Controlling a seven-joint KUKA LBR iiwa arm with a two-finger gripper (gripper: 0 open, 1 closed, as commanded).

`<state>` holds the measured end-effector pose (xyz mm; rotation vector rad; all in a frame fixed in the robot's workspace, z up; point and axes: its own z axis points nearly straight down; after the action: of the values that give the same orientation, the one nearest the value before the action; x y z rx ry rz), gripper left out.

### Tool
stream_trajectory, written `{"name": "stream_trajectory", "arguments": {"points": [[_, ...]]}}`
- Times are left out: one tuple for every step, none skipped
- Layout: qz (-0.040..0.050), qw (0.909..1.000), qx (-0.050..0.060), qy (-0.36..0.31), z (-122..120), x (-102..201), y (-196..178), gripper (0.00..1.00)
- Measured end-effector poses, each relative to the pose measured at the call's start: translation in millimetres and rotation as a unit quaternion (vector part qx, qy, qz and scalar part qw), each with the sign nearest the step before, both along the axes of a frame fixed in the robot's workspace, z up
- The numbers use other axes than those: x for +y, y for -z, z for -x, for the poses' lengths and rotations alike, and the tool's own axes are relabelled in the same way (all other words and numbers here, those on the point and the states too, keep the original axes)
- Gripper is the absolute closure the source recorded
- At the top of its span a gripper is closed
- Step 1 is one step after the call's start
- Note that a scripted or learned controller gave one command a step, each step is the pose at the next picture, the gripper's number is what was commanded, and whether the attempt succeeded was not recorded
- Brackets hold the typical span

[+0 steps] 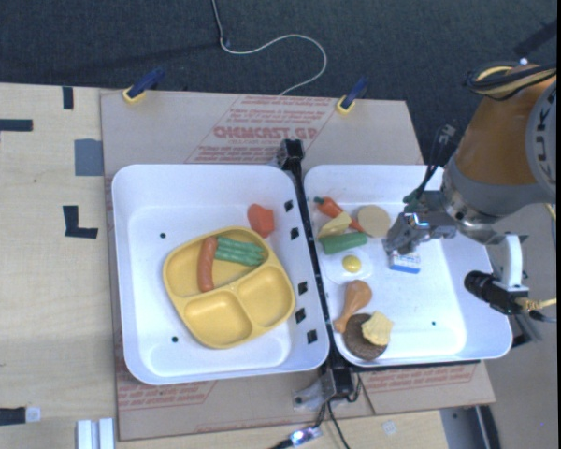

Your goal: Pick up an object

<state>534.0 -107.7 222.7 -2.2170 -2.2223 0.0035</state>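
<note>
- Gripper (404, 237): my tool, hanging low over the right bin (449, 340), just right of the food items; whether its fingers are spread or pressed together, I cannot tell from this angle.
- Arm (505, 152): my grey arm with its orange band, reaching in from the right side of the bench.
- Blue-and-white packet (405, 265): lies on the right bin's floor just below my gripper, close to it; contact cannot be judged.
- Fried egg (352, 266): white with a yellow centre, left of the packet.
- Green pickle (342, 243): lies just above the egg, near the divide between the bins.
- Round cracker (373, 220): tan disc, up and left of my gripper.
- Carrot (328, 205) and yellow wedge (335, 224): at the bin's upper left corner, touching each other.
- Drumstick (354, 299): below the egg, angled toward the lower left.
- Brown cookie (363, 337): at the bin's lower left, with a yellow chip (378, 326) resting on it.
- Left bin (136, 279): holds a yellow divided plate (229, 309) bearing a sausage (206, 263) and green beans (237, 250); a red tomato piece (260, 219) sits beside the plate's upper right edge.
</note>
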Motion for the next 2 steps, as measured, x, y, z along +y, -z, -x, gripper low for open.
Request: {"name": "stream_trajectory", "arguments": {"points": [[-0.0008, 1.0, 0.002, -0.002, -7, 55, 9, 1.0], [-0.0001, 1.0, 0.002, -0.001, -17, 63, 3, 1.0]]}}
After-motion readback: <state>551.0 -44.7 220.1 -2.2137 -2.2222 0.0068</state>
